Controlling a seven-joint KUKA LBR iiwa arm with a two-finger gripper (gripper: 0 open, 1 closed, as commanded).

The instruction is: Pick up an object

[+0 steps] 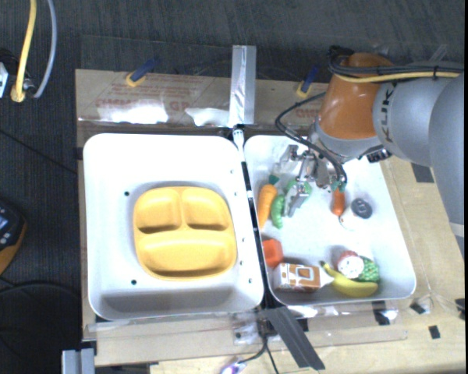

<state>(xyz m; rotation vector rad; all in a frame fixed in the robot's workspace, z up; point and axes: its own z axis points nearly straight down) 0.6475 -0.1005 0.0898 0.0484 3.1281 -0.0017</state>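
Tool [300, 184] hangs low in the right bin [390, 209], just right of the carrot [266, 202] and green vegetable [278, 211] lying against the bin's left wall; whether its tips are apart or together, I cannot tell. A smaller carrot [338, 202] lies right of the tool. The yellow tray [186, 231] sits in the left bin [109, 170].

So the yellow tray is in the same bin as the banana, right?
Not quite. The camera view shows the yellow tray in the left bin, by itself. The banana lies in the right bin, near its front edge, with the other toy food.
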